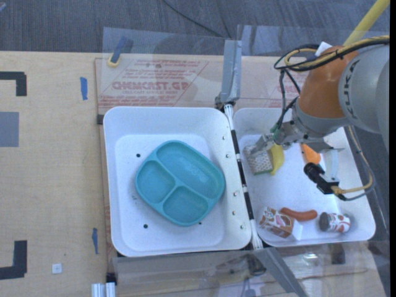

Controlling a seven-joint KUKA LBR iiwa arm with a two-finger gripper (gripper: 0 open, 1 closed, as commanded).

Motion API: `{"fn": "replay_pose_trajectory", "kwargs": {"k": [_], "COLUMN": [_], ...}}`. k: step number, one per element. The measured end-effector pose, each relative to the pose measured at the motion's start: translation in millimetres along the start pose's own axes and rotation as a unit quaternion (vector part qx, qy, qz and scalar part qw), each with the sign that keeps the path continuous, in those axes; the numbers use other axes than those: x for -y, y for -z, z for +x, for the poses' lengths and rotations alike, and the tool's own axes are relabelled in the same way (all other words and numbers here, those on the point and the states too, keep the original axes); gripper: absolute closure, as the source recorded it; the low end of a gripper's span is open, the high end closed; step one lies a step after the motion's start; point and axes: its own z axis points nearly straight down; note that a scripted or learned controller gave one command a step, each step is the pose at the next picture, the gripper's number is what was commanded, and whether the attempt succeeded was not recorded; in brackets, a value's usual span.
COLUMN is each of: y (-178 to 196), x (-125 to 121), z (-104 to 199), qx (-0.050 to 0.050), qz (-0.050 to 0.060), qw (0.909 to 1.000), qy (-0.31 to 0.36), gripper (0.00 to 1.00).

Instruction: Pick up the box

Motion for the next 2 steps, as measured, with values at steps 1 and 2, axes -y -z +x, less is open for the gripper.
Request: {"fn": "replay_pose_trajectory", "kwargs": {"k": [1, 2], "y": [0, 0], "x": [16, 27], "z": [0, -5], "qx": [0.0, -0.001], "qz": [0.0, 0.0], "qw": [0.9999, 0.9994], "qy": [0.014, 0.034], "gripper": [0.0, 0.0]}}
